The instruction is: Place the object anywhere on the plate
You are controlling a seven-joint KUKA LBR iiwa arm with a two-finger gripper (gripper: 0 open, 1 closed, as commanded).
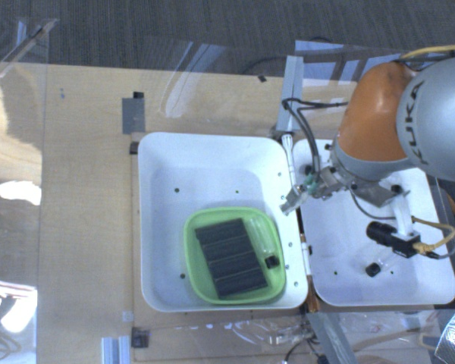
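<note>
The shallow white left bin [212, 165] has bare floor across its far half and down its left side, open to a reach from above. Its near right part is taken by a light green square plate [196, 237], on which a dark ribbed rectangular block [230, 258] covers the middle and a small black object [271, 262] sits at the right rim. The grey and orange arm [398, 112] overhangs the white right bin [432, 283], whose near floor bears a small dark piece [374, 268].

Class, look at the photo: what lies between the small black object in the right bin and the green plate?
In the camera view, between the black object and the plate lie bare floor of the right bin and the two bins' adjoining rims.
</note>
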